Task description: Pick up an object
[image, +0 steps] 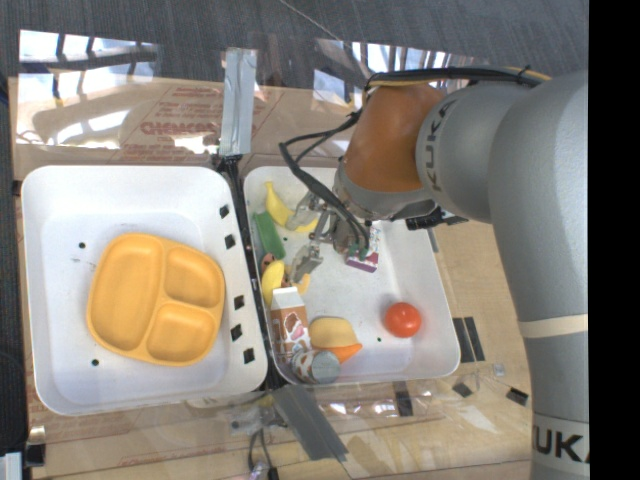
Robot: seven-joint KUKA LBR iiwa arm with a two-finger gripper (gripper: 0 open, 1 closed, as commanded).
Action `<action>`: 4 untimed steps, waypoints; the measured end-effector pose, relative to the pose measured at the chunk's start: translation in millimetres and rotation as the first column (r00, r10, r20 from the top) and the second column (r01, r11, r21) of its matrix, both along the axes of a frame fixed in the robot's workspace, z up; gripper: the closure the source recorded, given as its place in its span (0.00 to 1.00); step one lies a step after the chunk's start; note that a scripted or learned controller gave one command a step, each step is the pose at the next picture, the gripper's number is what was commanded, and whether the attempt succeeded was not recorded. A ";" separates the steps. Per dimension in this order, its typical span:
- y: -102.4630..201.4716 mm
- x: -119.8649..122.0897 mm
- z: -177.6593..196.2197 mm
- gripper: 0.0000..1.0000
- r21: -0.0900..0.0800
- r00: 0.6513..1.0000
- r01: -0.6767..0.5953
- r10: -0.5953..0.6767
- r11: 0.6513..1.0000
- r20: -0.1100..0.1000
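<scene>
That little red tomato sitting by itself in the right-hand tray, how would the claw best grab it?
Probably straight from above, closing across the widest part of the red tomato. It is round, so no side grips better than another, and it lies apart from the other items on open floor of the right bin, leaving room for a finger on either side. Being round, it may roll if nudged off-centre.
</scene>
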State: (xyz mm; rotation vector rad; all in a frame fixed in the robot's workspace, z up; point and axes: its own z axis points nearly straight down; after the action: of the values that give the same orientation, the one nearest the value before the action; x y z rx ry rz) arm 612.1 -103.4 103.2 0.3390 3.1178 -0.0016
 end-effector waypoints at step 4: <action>-3.7 1.2 -10.7 0.00 0.001 0.886 -0.464 0.464 0.886 -0.002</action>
State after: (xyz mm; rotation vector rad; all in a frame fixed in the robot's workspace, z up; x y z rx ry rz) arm 613.4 -107.1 92.5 -0.4158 3.1108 0.0005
